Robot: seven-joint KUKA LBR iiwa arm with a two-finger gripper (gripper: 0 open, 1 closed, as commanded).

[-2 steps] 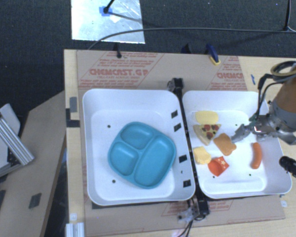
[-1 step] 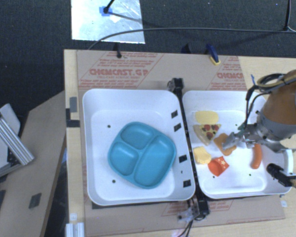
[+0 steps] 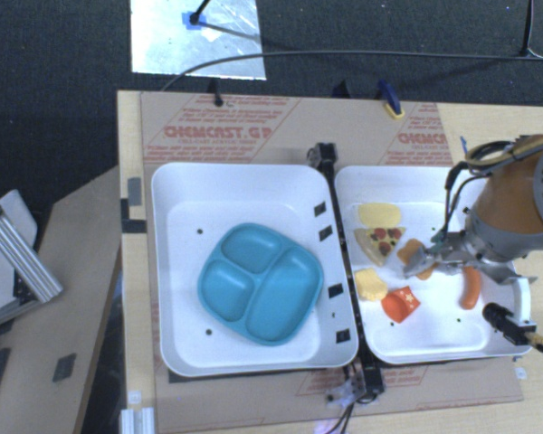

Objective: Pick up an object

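my view is evenly lit from overhead, with only faint shadows inside the white bins [image 3: 244, 183]. a foil sheet [image 3: 197, 23] at upper left throws pale glare. everything looks slightly soft and grainy; the dark floor loses detail.

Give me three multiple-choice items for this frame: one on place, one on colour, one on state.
1. Where is the plate?
A. left bin
B. right bin
C. on the cardboard

2. What colour is the plate?
A. red
B. blue
C. yellow

3. Where is the end effector?
A. over the left bin
B. outside both bins
C. low in the right bin, among the food

Key: 1 A, it fills the left bin. 2 B, it is plainly blue. 3 C, it sits beside the pizza slice and sausage.
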